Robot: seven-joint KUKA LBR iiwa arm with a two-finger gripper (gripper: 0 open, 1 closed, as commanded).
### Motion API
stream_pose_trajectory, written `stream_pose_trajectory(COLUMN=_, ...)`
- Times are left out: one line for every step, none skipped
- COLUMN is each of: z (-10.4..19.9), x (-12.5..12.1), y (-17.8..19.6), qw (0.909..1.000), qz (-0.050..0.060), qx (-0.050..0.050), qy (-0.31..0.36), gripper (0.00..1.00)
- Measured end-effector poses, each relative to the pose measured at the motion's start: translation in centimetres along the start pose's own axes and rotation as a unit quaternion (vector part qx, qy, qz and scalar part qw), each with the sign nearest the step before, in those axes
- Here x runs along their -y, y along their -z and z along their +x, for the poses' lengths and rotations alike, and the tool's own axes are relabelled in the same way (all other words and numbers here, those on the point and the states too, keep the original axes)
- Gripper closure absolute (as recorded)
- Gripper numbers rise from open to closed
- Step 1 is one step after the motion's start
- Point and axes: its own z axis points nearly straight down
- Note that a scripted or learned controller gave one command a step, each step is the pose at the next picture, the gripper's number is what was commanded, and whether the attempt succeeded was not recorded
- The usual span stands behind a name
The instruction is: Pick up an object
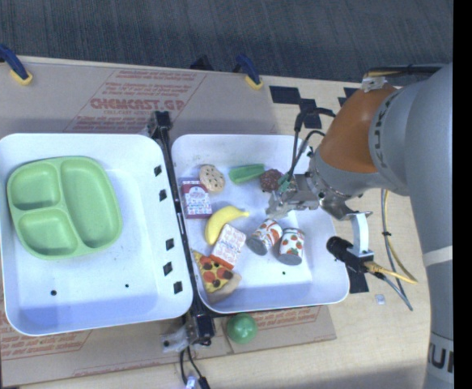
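Hovering hand [287, 194], grip unclear; two cans [278, 240], one banana [222, 221], one cookie [212, 178]

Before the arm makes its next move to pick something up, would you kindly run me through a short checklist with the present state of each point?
1. Gripper over the right bin: ok.
2. Object held between the fingers: cannot tell.
3. Candidates near the gripper, two toy cans and a dark brown item: ok.
4. Cans spaced for a clean grasp: not ok, they touch.
5. Green ball inside a bin: not ok, it lies on the cardboard.
6. Green tray sits flat in the left bin: ok.
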Motion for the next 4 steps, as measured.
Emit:
stream_pose_trajectory(z=0.0, x=0.0, y=0.0, qw=1.0000, qz=0.000, qx=0.000, qy=0.000, gripper=0.00)
stream_pose_trajectory(z=4.0, x=-6.1, y=-4.2, qw=1.0000, qz=-0.001, qx=0.000, qy=-0.002, gripper=0.00)
stream_pose_trajectory(z=3.9, x=-6.2, y=-3.1, qw=1.0000, qz=-0.001, qx=0.000, qy=0.000, gripper=1.00)
stream_pose_trajectory(z=9.2, x=-8.7, y=10.6, qw=1.0000, qz=-0.004, qx=0.000, qy=-0.002, gripper=1.00)
